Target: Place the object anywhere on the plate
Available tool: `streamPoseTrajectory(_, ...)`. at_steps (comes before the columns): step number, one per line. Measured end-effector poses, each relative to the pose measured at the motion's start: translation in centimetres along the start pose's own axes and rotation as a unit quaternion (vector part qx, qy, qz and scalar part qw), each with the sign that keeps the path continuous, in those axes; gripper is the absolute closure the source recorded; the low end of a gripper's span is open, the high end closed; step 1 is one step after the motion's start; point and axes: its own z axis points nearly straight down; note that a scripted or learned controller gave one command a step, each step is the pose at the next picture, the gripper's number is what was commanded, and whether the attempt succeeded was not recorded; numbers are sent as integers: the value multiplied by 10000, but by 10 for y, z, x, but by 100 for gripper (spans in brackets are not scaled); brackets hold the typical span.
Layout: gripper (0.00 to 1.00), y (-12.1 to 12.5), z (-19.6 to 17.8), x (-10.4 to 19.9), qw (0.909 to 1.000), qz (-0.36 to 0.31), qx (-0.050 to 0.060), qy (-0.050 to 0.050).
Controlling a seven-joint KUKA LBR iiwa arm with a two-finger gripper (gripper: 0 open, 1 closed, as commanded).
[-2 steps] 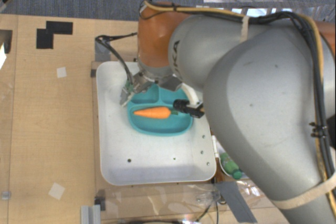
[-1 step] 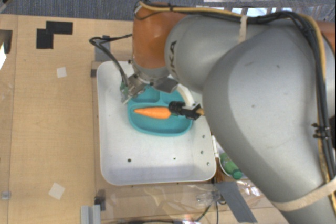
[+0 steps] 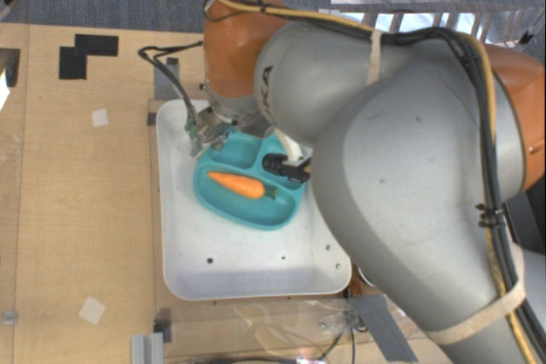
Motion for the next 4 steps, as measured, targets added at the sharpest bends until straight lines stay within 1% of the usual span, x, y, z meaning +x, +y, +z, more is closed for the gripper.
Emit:
streamPoseTrajectory(1, 100, -9, -130, -21, 9977, 666, -133, -65)
streamPoseTrajectory(2, 100, -14, -5, -2, 9945, 1040, -138, 2)
streamPoseTrajectory(3, 100, -4, -128, -14, 9939, 1094, -140, -55)
streamPoseTrajectory(4, 100, -13, -4, -4, 9999, 93, -97, -11)
